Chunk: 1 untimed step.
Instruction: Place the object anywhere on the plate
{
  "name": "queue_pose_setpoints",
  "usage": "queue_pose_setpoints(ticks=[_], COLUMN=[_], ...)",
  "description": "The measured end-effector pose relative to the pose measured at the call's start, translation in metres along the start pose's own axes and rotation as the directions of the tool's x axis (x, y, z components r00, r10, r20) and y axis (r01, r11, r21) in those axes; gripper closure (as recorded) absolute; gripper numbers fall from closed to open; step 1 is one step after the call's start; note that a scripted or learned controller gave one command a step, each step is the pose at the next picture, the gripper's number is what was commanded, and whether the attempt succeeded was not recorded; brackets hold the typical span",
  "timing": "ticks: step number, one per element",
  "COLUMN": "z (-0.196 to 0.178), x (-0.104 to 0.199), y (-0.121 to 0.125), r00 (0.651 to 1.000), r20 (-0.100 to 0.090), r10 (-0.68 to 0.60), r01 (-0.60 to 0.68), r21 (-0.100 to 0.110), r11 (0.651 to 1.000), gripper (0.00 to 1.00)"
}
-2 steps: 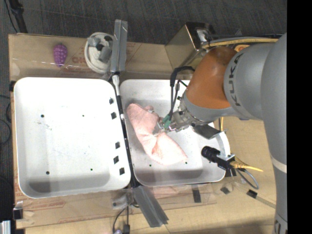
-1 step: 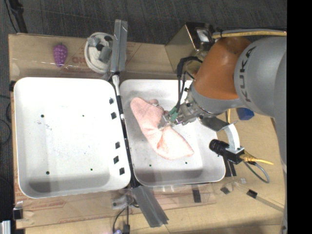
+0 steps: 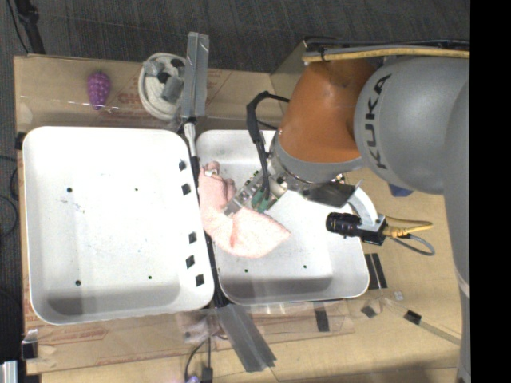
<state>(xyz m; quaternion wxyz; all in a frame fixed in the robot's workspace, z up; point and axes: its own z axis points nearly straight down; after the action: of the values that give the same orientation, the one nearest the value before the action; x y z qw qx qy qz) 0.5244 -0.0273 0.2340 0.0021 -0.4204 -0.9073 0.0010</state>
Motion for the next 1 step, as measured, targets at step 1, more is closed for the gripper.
queue_pose_setpoints(ticks=[1], z=[0.0041], x=[0.0419], y=[0.0428], r00=[0.919], r20=[0.001], r10=[-0.394], r01=[0.394], r21=[0.000], r11=[0.919], gripper=[1.00])
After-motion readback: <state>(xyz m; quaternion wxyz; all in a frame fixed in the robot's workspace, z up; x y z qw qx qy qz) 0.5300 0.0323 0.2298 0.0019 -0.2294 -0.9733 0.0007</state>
